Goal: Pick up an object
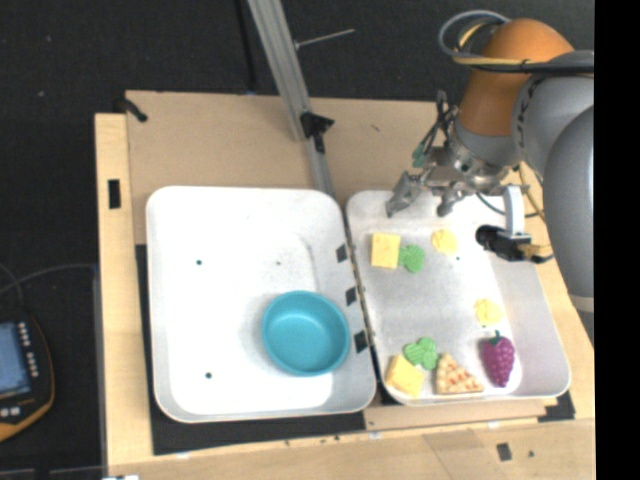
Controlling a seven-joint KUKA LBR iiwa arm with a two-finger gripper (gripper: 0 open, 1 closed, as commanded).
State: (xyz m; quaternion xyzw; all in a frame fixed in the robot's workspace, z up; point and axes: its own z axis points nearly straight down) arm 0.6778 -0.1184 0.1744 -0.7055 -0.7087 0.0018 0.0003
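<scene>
My gripper [424,199] hangs over the far edge of the right bin [530,298], open, with nothing between its fingers. Just in front of it lie a yellow block [385,250], a green leafy piece [411,259] and a small yellow piece [443,239]. Further forward a second small yellow piece [487,312] lies alone. Along the bin's near edge sit a purple grape bunch [497,358], another green piece [422,352], a yellow wedge [404,376] and a pizza slice [455,377].
The left bin [210,238] holds a blue bowl [305,332] near its front right corner. A grey metal post [285,68] rises slantwise behind the bins. The arm's grey body [560,168] stands over the right bin's far right side.
</scene>
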